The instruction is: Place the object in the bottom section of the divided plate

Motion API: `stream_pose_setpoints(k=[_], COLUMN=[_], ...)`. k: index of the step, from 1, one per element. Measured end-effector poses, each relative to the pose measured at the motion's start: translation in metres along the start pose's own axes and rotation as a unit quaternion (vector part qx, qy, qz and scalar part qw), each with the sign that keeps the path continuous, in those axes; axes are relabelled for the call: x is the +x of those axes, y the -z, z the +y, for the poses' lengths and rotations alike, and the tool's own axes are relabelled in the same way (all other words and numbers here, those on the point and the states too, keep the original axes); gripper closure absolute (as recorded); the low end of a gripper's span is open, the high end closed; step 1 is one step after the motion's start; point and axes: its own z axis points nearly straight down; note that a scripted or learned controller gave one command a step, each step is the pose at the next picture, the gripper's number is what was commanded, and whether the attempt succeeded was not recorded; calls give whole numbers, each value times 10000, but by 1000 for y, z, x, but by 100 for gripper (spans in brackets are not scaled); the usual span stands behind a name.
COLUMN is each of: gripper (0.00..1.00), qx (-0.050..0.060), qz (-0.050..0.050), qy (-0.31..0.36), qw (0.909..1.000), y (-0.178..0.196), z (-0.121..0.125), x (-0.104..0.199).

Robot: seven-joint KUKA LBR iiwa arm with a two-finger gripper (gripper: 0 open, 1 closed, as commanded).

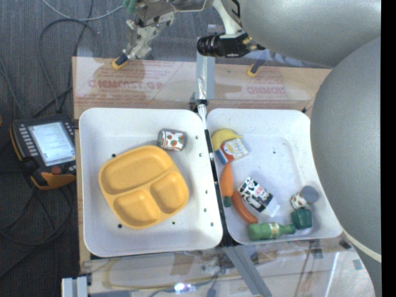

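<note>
A yellow divided plate (143,187) lies in the left bin (93,228), with one large section at the back and two smaller ones toward the front. A small can with a red and white label (171,140) lies on its side just behind the plate's back right rim, touching nothing else. My gripper (141,45) hangs high beyond the back edge of the left bin, over the cardboard board, far from the plate and the can. I see nothing in it.
The right bin (291,129) holds a yellow packet (228,144), an orange carrot (232,189), a black-and-white carton (255,193), a green bottle (272,230), a dark green piece (302,218) and a small grey cup (304,197). A tablet (46,142) sits left of the bench.
</note>
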Motion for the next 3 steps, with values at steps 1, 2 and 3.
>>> stream_pose_setpoints(k=[1, 2, 3], gripper=[100, 100, 100], qx=[5, 2, -5], qz=[5, -5, -3], qy=[-1648, -3752, -872], qw=[9863, 9269, 9962], y=[0, 0, 0], z=[-4, -7, 0], x=[-7, -12, 0])
